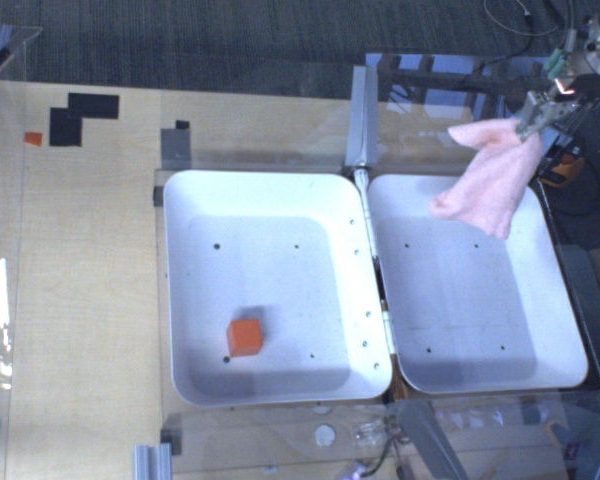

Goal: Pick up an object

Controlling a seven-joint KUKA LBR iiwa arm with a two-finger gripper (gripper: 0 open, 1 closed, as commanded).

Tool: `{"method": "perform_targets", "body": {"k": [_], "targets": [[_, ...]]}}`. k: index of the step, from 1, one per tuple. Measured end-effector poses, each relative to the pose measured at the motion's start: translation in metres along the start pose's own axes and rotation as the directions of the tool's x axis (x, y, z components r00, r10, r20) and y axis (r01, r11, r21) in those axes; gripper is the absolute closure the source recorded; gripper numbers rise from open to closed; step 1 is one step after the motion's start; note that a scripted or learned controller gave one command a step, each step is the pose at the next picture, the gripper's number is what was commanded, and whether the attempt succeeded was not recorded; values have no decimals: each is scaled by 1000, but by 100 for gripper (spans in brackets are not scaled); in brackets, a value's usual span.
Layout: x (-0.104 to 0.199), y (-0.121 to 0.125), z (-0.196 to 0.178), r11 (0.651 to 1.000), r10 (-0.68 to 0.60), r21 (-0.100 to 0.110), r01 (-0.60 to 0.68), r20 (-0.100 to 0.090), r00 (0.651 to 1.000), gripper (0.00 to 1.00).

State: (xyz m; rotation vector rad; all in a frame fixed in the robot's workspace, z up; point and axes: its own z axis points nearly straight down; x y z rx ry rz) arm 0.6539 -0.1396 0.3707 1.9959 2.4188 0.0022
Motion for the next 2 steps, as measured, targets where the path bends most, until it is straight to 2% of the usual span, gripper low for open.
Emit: {"method": "perform_targets", "body": {"k": [1, 2], "targets": [[30, 10, 126, 999, 42, 3, -42, -3, 999, 100], [30, 11, 125, 999, 42, 0, -42, -1, 999, 0]]}}
